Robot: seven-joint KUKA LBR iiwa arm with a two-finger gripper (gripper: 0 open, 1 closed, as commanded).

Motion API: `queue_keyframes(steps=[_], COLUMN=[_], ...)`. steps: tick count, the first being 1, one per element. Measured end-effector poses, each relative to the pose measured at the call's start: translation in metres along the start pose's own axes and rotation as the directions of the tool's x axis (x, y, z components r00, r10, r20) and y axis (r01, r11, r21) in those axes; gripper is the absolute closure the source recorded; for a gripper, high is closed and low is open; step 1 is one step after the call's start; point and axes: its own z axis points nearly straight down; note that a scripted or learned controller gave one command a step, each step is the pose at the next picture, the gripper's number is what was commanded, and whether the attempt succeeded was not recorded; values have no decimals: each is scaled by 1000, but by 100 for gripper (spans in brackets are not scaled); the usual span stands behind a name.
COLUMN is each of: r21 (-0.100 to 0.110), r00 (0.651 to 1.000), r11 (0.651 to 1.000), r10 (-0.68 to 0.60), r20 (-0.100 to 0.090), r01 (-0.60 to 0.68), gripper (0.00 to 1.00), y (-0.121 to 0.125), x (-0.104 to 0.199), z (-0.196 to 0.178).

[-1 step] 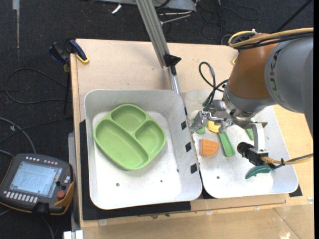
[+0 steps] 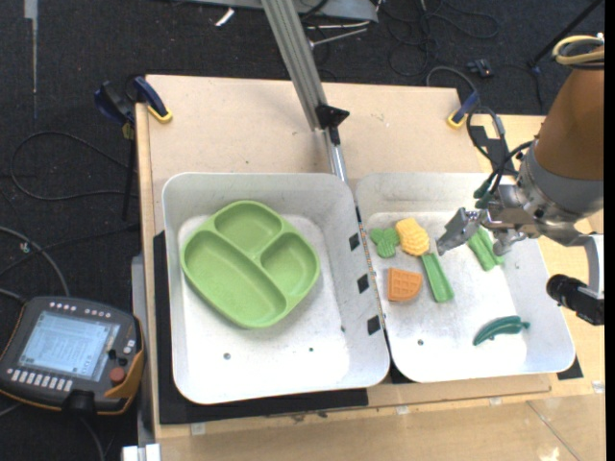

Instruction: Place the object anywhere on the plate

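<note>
- Camera view: the surface [image 2: 240,123] carries two shallow white bins side by side, the left bin [image 2: 192,353] at lower centre of the frame and the right bin [image 2: 548,353] at lower right.
- A green plate [image 2: 250,262] with three compartments lies in the left bin.
- The right bin holds a yellow corn piece [image 2: 413,236], a small green piece [image 2: 384,243], an orange wedge [image 2: 405,284], a long green stick [image 2: 437,277], a second green stick [image 2: 483,251] and a dark green pod [image 2: 500,329].
- The gripper [image 2: 471,227] hangs over the right bin at centre right, near the corn piece.
- State of the fingers: cannot tell; nothing is visibly pinched.
- A teach pendant [image 2: 67,353] rests at lower left.
</note>
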Motion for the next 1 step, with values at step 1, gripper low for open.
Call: queue_keyframes(steps=[1], r21=[6], r00=[1000], r11=[1000], r10=[-7], r20=[-2], r01=[7], gripper=[100], y=[1], x=[4], z=[-5])
